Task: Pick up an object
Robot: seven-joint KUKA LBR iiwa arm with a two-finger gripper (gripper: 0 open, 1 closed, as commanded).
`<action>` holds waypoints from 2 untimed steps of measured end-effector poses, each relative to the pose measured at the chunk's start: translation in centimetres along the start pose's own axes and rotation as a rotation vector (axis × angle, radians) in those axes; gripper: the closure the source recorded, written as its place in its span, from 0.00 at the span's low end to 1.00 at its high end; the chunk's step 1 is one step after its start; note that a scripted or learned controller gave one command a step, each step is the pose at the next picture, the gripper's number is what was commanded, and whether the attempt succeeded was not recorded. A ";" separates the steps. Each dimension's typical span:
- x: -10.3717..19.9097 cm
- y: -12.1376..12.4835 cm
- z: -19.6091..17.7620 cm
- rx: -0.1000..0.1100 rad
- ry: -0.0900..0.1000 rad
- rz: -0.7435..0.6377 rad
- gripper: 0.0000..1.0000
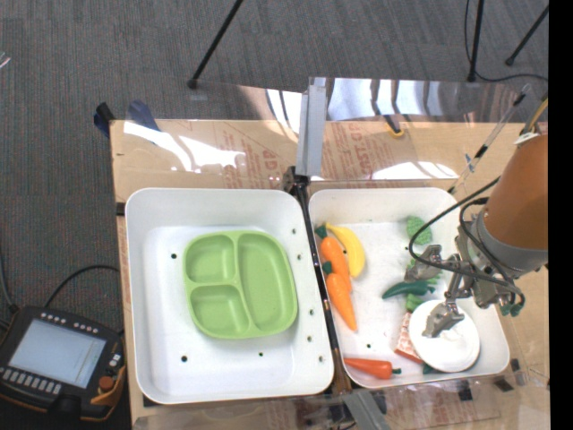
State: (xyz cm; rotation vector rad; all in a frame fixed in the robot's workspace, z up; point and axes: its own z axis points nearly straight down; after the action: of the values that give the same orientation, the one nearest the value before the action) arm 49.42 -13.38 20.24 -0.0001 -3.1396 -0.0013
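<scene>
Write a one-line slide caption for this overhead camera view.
KUKA arm's tool over the right bin of toy vegetables, above a white disc; green divided plate in left bin.

From here I can make out red printing on the brown cardboard sheet (358,155) lying on the table behind the bins, but the glare and angle leave it unreadable. I see no other lettering.

The arm (524,209) enters from the right, orange band uppermost. Its gripper (442,316) points down and leftward, held low.
</scene>
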 end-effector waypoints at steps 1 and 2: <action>-7.4 3.1 11.7 -0.002 0.001 0.160 0.00; -0.6 -2.7 11.5 -0.001 0.000 0.361 0.00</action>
State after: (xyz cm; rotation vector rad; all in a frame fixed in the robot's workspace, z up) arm 49.98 -16.06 8.71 -0.5631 -3.0887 -0.0018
